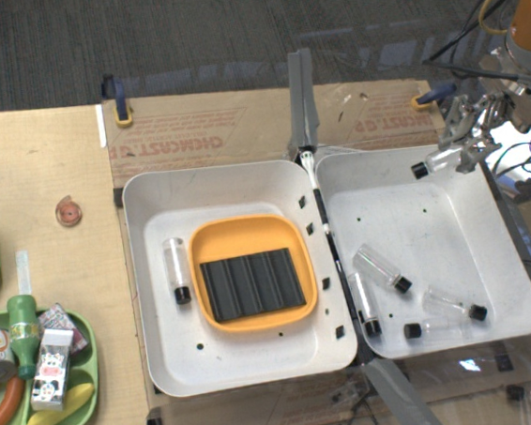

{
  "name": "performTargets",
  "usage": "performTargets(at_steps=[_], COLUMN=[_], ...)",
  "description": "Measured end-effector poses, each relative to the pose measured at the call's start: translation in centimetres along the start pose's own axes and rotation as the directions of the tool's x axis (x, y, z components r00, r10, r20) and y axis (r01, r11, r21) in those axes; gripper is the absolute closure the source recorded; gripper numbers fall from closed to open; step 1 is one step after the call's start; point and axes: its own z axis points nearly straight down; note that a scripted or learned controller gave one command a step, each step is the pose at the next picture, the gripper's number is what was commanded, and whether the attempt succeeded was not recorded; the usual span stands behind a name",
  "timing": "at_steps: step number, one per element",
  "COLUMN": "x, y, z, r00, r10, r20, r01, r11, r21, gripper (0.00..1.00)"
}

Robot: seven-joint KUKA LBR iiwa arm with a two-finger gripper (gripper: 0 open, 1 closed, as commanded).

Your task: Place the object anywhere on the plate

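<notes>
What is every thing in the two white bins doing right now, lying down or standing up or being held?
Yellow plate: flat in the left bin, with a dark ridged block lying on it.
Tube beside the plate: lying down, capped, off the plate.
Four tubes in the right bin: lying down, capped, scattered.
Tool: above the right bin's far corner, a capped tube at its tip.

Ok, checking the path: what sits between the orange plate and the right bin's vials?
Camera view: right of the plate, only the two bins' adjoining rims.
</notes>
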Motion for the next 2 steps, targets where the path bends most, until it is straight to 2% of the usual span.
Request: performTargets(at_steps=[1,2], x=[0.4,0.3], y=[-1.9,-1.9], z=[-2.9,-15.0], r00=[0.965,0.918], r10=[-0.263,-0.396], r20=[0.001,0.000], r01=[0.263,0.396], r11=[0.965,0.918], r21=[-0.001,-0.002], gripper=[1.00,1.00])
